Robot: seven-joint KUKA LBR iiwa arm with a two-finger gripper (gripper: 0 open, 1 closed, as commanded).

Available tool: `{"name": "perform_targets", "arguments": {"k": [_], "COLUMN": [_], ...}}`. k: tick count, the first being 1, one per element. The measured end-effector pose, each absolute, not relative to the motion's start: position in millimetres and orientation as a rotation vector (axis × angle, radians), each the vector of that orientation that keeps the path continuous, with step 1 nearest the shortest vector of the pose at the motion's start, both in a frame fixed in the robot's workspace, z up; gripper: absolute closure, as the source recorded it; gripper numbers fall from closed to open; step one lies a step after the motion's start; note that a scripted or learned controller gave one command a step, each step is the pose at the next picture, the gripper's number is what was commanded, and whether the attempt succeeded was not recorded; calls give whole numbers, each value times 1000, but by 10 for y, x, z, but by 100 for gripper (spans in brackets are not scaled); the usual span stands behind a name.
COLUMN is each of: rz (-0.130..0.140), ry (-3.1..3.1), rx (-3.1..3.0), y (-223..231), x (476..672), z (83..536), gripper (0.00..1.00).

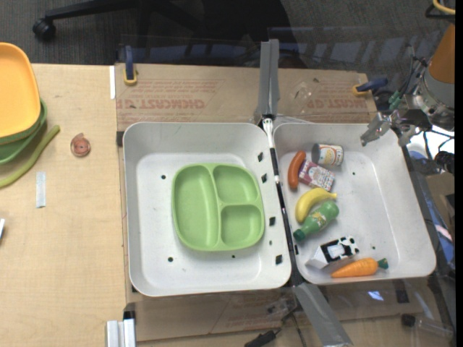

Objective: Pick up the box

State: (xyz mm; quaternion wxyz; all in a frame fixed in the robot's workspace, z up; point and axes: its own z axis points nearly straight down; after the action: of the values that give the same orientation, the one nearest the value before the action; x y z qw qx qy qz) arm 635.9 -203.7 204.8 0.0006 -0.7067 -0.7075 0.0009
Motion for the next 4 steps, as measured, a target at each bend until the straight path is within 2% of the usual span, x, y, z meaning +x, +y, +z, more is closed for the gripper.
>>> {"name": "perform_targets", "arguments": {"k": [1,2,3,4], "rz": [1,-9,-5,-7], "ry": [-2297,-2390,-2681,-2881], "rx": [-2144,-2056,-1668,-1293], "y": [-1438,-1043,-1033,-1061], "x": [6166,6220,6423,6332], "z": [1027,988,999,998], "gripper": [0,0,0,0]}}
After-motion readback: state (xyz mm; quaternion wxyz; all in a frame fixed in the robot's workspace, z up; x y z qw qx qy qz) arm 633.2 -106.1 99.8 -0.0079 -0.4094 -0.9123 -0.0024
